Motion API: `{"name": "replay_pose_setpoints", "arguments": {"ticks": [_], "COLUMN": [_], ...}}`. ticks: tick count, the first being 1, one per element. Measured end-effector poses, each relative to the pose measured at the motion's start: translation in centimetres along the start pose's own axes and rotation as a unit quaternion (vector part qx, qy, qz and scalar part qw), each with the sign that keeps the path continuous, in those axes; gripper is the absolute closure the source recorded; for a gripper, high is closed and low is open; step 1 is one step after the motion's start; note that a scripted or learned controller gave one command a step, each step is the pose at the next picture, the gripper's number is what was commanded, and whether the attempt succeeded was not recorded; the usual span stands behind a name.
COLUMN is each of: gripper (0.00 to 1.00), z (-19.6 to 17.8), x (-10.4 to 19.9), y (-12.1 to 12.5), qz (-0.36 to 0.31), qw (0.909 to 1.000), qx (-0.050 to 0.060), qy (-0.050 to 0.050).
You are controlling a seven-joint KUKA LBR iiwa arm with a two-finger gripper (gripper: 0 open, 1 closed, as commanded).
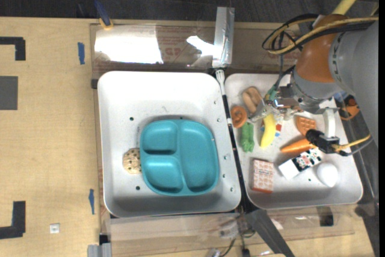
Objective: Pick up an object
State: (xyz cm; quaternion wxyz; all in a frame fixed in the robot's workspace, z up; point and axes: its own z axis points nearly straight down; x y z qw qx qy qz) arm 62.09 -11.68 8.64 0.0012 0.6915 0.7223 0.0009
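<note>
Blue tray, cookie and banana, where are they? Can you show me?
Blue tray [178, 156], camera view, on its middle divider.
Cookie [132, 161], camera view, on its middle.
Banana [267, 131], camera view, on its yellow middle.

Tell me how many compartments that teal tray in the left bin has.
3. The teal tray has one compartment along its top left, one at its bottom left, and one larger one down its right side. None looks hidden.
</note>
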Motion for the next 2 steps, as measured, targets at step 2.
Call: {"name": "replay_pose_setpoints", "arguments": {"ticks": [2], "gripper": [1.0], "z": [-10.0], "x": [9.7], "y": [1.0], "qz": [0.12], "qw": [0.9928], "qx": [-0.001], "qy": [0.001]}}
